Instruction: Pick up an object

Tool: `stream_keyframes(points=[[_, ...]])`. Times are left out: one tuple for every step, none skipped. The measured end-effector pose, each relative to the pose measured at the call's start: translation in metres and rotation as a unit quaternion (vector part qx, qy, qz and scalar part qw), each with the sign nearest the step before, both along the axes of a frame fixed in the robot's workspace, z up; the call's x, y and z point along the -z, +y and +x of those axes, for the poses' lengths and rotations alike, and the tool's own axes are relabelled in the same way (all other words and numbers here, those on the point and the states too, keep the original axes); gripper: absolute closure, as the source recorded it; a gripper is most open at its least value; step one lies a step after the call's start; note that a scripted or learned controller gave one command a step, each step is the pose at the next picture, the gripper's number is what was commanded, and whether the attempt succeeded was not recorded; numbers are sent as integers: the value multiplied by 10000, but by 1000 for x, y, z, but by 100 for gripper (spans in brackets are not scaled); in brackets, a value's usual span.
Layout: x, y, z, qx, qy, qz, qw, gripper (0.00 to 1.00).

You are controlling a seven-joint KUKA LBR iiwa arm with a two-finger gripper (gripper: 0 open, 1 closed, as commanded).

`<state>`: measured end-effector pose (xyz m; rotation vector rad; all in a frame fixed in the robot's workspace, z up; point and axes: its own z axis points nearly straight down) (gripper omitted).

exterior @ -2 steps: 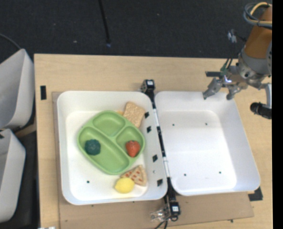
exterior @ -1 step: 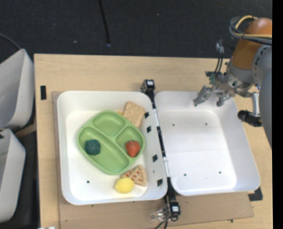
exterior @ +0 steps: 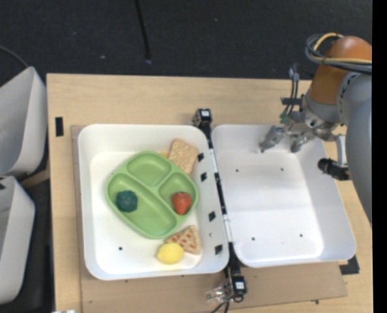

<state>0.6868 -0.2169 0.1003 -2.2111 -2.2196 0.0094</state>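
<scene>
Hovering tool [exterior: 284, 140] spread, right bin [exterior: 278, 240], nothing gripped

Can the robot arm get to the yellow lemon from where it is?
Probably yes: the small yellow lemon lies uncovered in the left white bin, nothing above it. The gripper hangs over the right bin.

The surface [exterior: 128, 96] is a light wooden board with a pale, even grain. Behind it and on the left side the floor [exterior: 180, 25] is dark, almost black. A thin dark cable [exterior: 140, 19] runs across this floor near the top. At the left edge stand two white rounded shapes [exterior: 8, 181], partly cut off. The light is soft and even.
</scene>
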Motion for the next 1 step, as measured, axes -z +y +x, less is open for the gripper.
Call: stream_keyframes(points=[[-10, -2, 1, -13, -33, -30, 10000, 100]])
